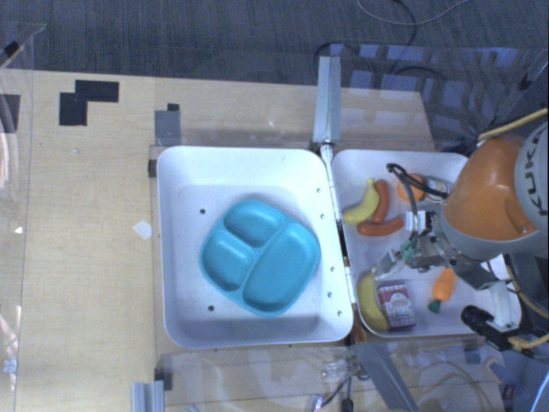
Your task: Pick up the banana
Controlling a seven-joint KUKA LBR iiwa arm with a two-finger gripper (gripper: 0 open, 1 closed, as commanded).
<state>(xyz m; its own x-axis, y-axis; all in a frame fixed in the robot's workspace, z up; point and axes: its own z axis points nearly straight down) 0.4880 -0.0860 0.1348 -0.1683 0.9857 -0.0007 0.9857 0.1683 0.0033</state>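
The small yellow banana (361,207) lies in the right bin (446,160), near its left wall, curved beside a red sausage (382,196). My gripper (412,252) hangs below the orange wrist band (486,197), low over the middle of the right bin. It is to the lower right of the banana and apart from it. Nothing shows in its grasp. The arm hides part of the bin's right side.
A second red sausage (380,227) lies just below the banana. A red and white box (396,306) and a yellow round fruit (369,300) sit at the bin's front left. An orange carrot (442,286) lies right of them. The left bin (180,230) holds a blue divided plate (261,256).
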